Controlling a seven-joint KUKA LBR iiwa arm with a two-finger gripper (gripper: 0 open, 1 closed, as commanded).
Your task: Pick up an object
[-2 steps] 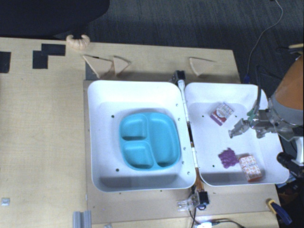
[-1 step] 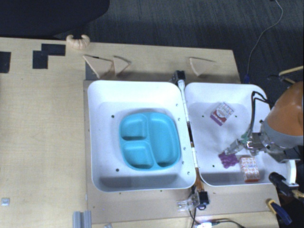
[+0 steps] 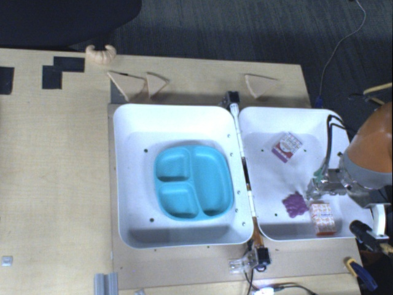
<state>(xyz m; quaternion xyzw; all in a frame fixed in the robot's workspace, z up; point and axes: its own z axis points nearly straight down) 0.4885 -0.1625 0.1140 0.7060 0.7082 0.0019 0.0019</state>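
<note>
In your left white plastic bin (image 3: pixel 126 183) lies a turquoise three-compartment tray (image 3: pixel 193 181). Your right white bin (image 3: pixel 270 118) holds a small white-and-purple packet (image 3: pixel 287 146), a crumpled purple object (image 3: pixel 295 204) and a small patterned box (image 3: pixel 322 218). The gripper (image 3: pixel 318 186) hangs just beside the purple object; its finger state I cannot tell.

A pale wood-grain worktop (image 3: pixel 55 183) is filling the left and middle of the scene, its far edge running straight across below a dark grey carpeted floor (image 3: pixel 245 17). A large black rounded shape (image 3: pixel 67 8) is overhanging the worktop's far left corner. Dark rectangular cutouts (image 3: pixel 61 72) are showing near the far left edge. A thin grey cable (image 3: pixel 344 42) is trailing across the floor beyond the far right corner. Even, soft light is falling over everything, casting faint shadows.
</note>
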